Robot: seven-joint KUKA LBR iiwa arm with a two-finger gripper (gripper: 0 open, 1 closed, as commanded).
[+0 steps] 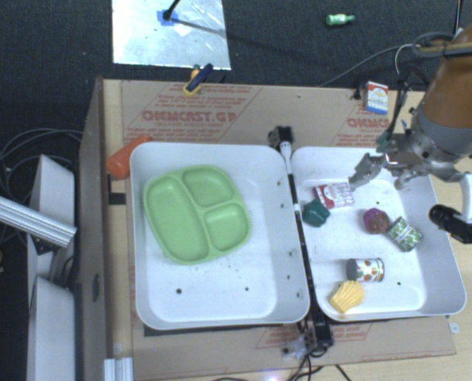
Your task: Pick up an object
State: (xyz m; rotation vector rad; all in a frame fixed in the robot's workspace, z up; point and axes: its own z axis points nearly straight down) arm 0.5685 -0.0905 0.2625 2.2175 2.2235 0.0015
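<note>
The right white bin holds several small items. A red and white packet lies near its back, with a teal piece just left of it by the divider. Further right are a maroon ball and a green patterned box. A small can lies on its side toward the front, and a yellow ridged piece sits below it. My gripper hovers over the back of this bin, above and right of the packet, open with nothing between its fingers.
The left bin carries a green divided plate. An orange object sits outside its back-left corner. A small box stands on the bench behind the right bin. A black fixture juts over the right bin's right rim.
</note>
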